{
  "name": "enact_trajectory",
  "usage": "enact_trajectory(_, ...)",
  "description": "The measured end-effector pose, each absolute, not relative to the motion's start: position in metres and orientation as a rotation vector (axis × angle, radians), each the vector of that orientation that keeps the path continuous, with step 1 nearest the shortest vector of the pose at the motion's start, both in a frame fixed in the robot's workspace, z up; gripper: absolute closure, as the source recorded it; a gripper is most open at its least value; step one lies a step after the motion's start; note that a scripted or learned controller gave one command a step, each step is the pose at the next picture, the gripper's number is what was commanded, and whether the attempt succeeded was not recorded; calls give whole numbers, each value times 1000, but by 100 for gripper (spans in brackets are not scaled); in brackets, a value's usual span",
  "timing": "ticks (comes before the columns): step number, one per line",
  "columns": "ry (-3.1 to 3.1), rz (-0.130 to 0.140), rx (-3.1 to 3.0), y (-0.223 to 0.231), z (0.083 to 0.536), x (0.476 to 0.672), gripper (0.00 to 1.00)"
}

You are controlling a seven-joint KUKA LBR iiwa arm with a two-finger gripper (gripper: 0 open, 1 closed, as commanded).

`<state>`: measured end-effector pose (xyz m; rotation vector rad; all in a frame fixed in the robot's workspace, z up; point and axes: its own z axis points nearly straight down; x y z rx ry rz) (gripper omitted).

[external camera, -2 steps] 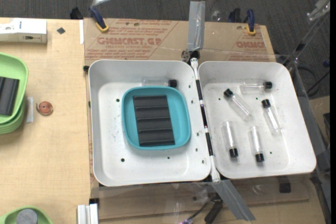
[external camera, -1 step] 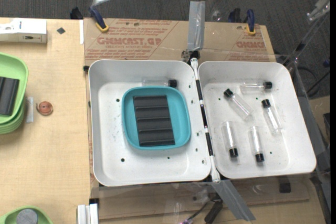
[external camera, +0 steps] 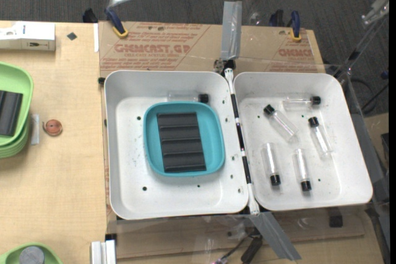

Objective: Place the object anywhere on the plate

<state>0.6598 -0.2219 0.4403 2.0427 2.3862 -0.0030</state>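
In the camera view, five small clear tubes with black caps lie loose in the right bin. One more tube lies in the left bin, touching the teal plate at its 12 o'clock edge. The plate bears a black ridged block. Picking up seems not yet begun. Next, the arm probably must come down over one tube and grab it.

Wooden bench beside the bins, bearing a green tray at its left edge, a small round copper-coloured disc just right of the tray, and a white box near the far edge. Printed cardboard sheet behind the bins, held by two clamps.
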Motion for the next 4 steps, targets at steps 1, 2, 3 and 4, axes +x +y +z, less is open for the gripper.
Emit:
enact_trajectory(1,2386,-3,2043,-222,440,660,0)
enact_trajectory(2,2392,-2,2036,-221,263,646,0)
enact_trajectory(3,2508,-2,1890,-221,427,645,0)
enact_trajectory(4,2509,-2,1890,-221,427,645,0)
